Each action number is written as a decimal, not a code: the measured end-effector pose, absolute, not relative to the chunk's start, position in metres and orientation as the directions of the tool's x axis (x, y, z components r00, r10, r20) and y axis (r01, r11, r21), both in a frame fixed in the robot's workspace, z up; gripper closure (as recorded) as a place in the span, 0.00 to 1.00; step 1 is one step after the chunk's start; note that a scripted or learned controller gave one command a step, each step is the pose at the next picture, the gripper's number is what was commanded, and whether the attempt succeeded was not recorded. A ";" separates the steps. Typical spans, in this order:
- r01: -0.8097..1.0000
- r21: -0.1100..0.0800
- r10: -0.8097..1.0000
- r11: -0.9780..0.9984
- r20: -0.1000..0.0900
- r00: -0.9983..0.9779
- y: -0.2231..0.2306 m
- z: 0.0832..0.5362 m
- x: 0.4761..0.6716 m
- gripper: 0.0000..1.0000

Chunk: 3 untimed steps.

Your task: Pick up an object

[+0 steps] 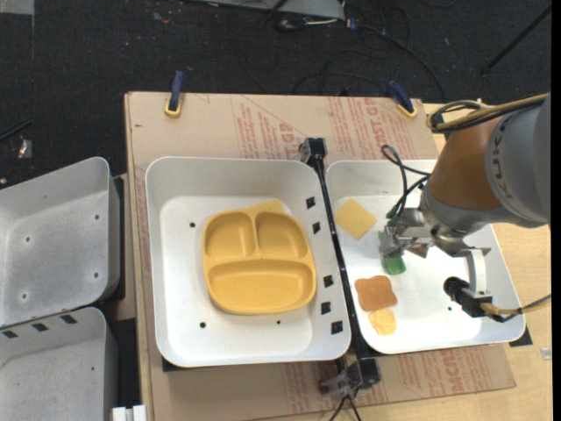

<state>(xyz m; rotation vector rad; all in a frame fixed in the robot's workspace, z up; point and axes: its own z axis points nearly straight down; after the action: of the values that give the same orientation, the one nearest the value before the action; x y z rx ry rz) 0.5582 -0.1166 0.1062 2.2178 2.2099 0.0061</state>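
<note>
Camera view: the gripper (401,244) is low in the right white bin (500,261), right at a small green object (394,263), a placement that suggests a pick there; whether the jaws are apart or clamped, I cannot tell. Left of it lie a flat pale yellow square slice (356,218), a toast-brown slab (376,293) and a small yellow piece (383,322). The left white bin (166,235) holds a smooth yellow plastic divided tray (259,263).
</note>
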 end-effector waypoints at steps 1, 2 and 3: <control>1.000 0.004 1.000 0.003 -0.001 -0.003 -0.110 0.154 0.566 1.00; 1.000 0.003 1.000 0.003 -0.001 -0.003 -0.113 0.215 0.569 1.00; 1.000 0.004 1.000 0.003 -0.001 -0.003 -0.113 0.243 0.570 1.00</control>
<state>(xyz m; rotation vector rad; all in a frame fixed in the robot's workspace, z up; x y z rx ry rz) 0.5703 -0.1134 0.2433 2.2159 2.2222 0.0028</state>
